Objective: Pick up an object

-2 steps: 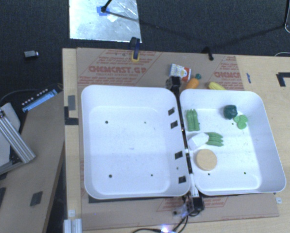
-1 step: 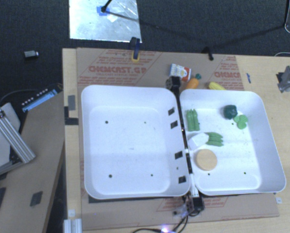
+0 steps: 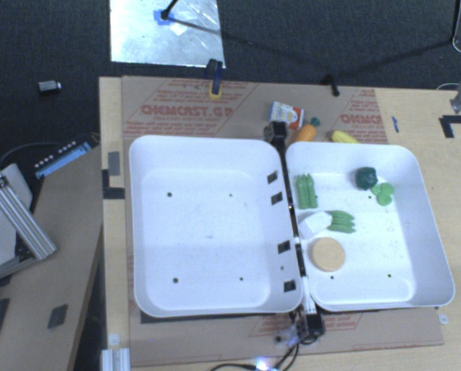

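The right bin (image 3: 427, 242) holds several small toy foods. A green bundle like asparagus (image 3: 305, 191) lies near its left wall. A green pea pod (image 3: 341, 221) rests beside a white piece (image 3: 313, 224). Below them sits a round tan cookie (image 3: 328, 254). A dark green lump (image 3: 366, 178) and a light green leafy piece (image 3: 383, 194) lie toward the back right of that bin.
The left bin (image 3: 207, 222) sits beside the right one, joined by black clips (image 3: 276, 199). Behind the bins on the bench lie an orange carrot (image 3: 306, 133), a yellow banana (image 3: 344, 137) and a small carton (image 3: 285, 114). A metal frame (image 3: 14, 215) stands at far left.
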You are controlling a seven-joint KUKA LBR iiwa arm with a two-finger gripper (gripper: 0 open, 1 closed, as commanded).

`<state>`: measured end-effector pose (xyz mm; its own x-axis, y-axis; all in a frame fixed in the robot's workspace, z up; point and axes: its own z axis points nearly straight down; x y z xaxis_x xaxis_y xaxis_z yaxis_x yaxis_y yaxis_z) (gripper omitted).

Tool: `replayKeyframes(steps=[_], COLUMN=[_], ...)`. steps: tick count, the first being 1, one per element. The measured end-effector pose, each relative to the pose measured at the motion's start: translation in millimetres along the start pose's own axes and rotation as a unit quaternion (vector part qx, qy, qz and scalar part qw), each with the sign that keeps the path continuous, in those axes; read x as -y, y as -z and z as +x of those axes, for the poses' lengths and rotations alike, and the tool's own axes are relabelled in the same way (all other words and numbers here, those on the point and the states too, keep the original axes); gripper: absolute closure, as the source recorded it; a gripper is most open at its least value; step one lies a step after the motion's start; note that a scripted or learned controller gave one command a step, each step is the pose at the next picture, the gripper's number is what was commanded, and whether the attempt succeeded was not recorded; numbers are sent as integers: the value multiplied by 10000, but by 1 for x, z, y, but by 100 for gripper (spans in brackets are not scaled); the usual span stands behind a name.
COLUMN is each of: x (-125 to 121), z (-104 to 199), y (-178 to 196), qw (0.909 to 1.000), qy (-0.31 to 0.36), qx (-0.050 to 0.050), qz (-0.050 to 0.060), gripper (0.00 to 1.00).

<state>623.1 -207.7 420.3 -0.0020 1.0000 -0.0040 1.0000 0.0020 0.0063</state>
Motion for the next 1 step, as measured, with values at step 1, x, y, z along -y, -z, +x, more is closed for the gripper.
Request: replayKeyframes(steps=[1], x=[61], z=[0], y=[125], qw=[10000], qy=[-9], qx=[12], qz=[-54], gripper=[100])
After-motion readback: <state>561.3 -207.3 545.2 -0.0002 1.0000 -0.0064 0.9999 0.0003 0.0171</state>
